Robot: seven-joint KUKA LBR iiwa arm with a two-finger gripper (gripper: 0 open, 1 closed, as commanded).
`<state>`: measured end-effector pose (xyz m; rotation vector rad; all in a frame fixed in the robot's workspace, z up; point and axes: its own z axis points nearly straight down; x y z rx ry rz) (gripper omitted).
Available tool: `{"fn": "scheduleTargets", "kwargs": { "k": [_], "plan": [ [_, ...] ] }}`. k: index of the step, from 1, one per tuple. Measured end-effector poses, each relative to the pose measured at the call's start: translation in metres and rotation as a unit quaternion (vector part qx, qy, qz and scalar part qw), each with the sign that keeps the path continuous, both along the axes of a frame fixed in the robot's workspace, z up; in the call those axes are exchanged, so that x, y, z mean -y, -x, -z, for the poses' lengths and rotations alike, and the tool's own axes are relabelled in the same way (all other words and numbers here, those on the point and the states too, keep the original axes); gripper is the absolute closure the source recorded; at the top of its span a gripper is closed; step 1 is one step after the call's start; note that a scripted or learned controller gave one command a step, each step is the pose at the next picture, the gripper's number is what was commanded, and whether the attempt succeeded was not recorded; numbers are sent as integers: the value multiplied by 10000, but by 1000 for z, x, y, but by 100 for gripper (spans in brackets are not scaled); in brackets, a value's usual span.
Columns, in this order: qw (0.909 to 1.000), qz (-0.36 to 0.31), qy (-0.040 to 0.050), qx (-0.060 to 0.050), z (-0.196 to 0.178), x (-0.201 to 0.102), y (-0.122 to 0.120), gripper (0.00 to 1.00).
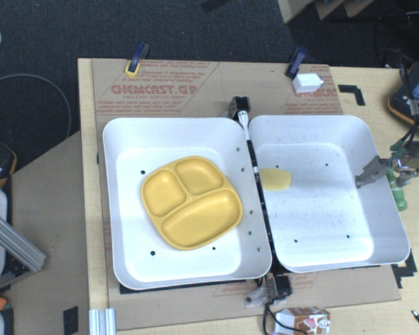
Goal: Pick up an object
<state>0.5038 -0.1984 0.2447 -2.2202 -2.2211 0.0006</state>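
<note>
Far to the left of my fingers, the left bin [119, 208] holds a yellow divided plate [190, 202], lying flat near its middle with bare white floor around it on every side. Moving right, past the ridge where the two bins meet, a small pale yellow piece [275, 180] lies on the floor of the right bin [321, 253], just beside that bin's left wall. Beyond it the floor runs bare all the way across to the gripper [366, 176], which sits at the bin's right wall, well apart from both things. Whether its fingers are spread or pressed together I cannot tell; I see nothing between them.

I judge the pick has not yet begun: this is the approach step. My nearer choice is the small piece, and reaching it means crossing the open floor leftward, then coming down. Its closeness to the wall and ridge may crowd one finger. The plate offers more room but a low, wide rim to pinch.
</note>
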Motion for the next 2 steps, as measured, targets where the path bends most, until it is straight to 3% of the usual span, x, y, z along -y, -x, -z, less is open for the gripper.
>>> {"fn": "scheduleTargets", "kwargs": {
  "k": [1, 2],
  "plan": [
    [9999, -38, 21, 113, -176, -55, 23, 0],
    [10000, -12, 21, 41, -176, -53, 23, 100]
  ]
}}
